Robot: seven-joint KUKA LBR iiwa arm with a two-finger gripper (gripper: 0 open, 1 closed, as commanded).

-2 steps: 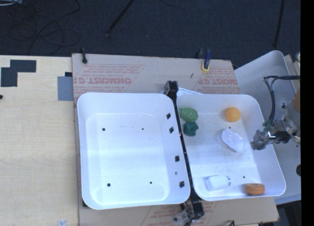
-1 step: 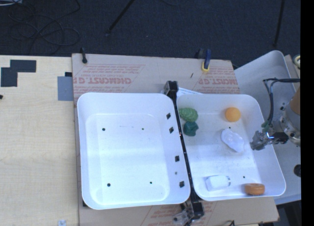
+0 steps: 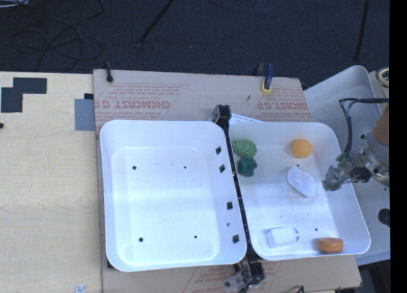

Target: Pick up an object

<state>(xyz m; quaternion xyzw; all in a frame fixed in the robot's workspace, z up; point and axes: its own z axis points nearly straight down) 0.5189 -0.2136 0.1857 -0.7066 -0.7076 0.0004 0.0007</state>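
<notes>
Gripper (image 3: 335, 180) hangs over the right bin's (image 3: 356, 222) right side, near the rim, with the arm (image 3: 381, 129) coming in from the right. Whether its fingers are spread or pressed together I cannot tell (they are small and dark against the wrist), and nothing shows between them.

Candidates for the pick all lie in the right bin. A white oval piece (image 3: 301, 181) sits just left of the gripper, the nearest thing to it. An orange ball (image 3: 301, 148) lies farther up, a light green lump (image 3: 244, 148) and a darker teal one (image 3: 246, 166) sit close together by the divider (image 3: 230, 183), touching or nearly so, a white block (image 3: 282, 236) rests near the front wall, and an orange disc (image 3: 330, 245) lies in the front right corner. The left bin (image 3: 114, 158) has only dark dots on its floor.

Risks from here, as I judge them: the white piece is pale on a white floor and looks smooth and rounded, so a closing grip could squeeze it out sideways. The ball would likely roll off at a nudge. A reach for the disc or block puts the fingers close to the bin wall, where one could catch. The two green things lie so close that a grasp may take both or knock one away.
</notes>
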